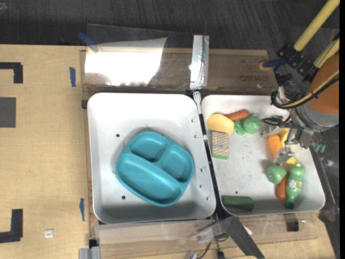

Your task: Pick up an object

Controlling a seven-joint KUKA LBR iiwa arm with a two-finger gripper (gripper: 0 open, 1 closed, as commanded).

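— Where does the camera sit?
— Fixed above the tabletop (38,144), looking down at a slant, far enough back to take in both white bins.
— How are they framed?
— The left bin (102,112) lies near the centre, the right bin (318,198) toward the right edge, where the arm (323,99) reaches in.

1. A pale wooden surface (43,144) carries black tape marks (12,72) and blue tape bits (72,75).
2. Dark grey carpeted floor (135,4) lies beyond.
3. Glare falls on a clear plastic sheet (124,63).
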